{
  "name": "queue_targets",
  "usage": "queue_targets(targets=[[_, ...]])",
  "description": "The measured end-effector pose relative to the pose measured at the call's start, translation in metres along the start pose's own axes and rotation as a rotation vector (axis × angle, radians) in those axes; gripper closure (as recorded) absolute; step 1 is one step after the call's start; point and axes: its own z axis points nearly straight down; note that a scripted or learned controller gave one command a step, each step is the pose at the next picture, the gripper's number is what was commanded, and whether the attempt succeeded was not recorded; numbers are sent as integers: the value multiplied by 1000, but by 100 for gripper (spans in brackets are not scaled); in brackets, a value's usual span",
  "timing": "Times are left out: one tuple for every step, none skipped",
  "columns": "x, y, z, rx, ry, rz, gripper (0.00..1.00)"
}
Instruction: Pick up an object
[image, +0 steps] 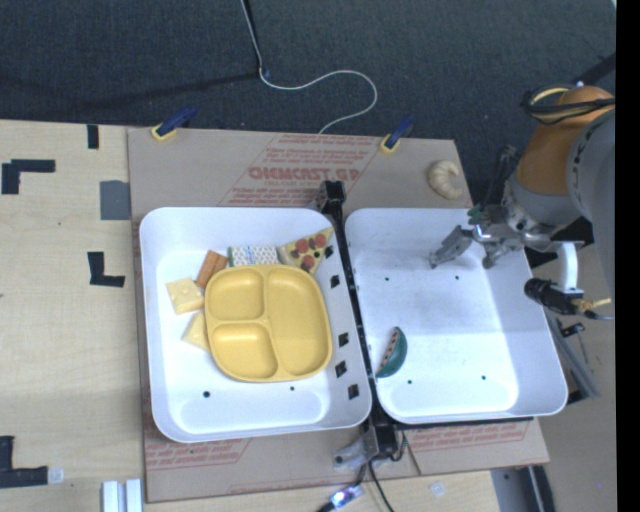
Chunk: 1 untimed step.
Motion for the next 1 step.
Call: queue_targets(targets=[[1,0,49,-2,-1,-1,0]])
